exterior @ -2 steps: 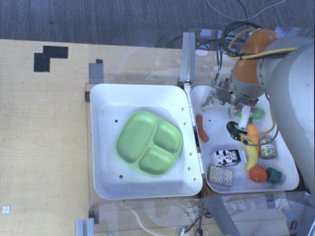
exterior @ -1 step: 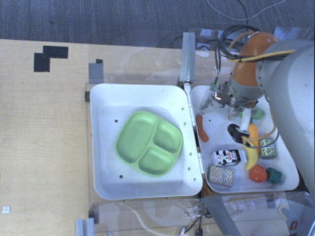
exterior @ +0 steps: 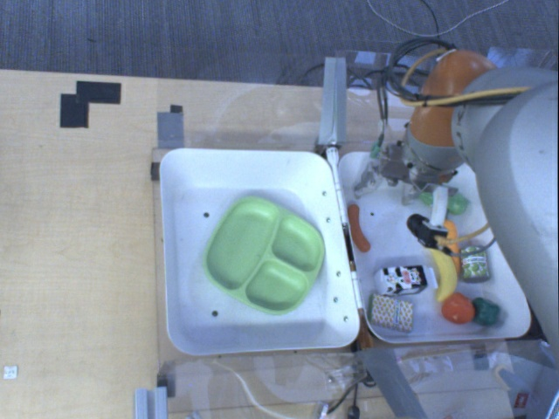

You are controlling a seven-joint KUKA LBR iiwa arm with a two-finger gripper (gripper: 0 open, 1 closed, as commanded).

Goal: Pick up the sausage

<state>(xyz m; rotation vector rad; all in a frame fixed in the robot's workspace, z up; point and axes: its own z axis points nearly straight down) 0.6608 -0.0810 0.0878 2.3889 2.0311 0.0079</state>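
**Desk:** What is sitting nearest the camera in the right-hand shallow white bin [exterior: 521, 321]?

**Photographer:** A tan woven block [exterior: 391, 312] is lying at the near edge, with a small black-and-white carton [exterior: 403, 278] just behind it. To their right a red tomato-like ball [exterior: 457, 309] is resting beside a dark green lump [exterior: 487, 312], and a yellow banana [exterior: 446, 273] is curving up beside a small green-filled jar [exterior: 475, 265].

**Desk:** And the target?

**Photographer:** The small orange-red sausage [exterior: 357, 228] is lying lengthwise against the bin's left wall, well apart from the clutter, with bare floor on its right.

**Desk:** How is it likely to handle?

**Photographer:** It is looking light and smooth, probably a toy that may roll or slip. A pinch across its middle, fingers set either side of the short width, seems safest; the wall is crowding one side.

**Desk:** Where is the arm?

**Photographer:** The two-finger gripper [exterior: 403, 178] is hanging over the far part of that bin, beyond the sausage and to its right, under the orange band [exterior: 441, 99]. Whether its fingers are apart or together cannot be told, and nothing is showing between them.

**Desk:** The other bin?

**Photographer:** A pale green divided plastic plate [exterior: 265, 253] is sitting in the left white bin [exterior: 188, 190].
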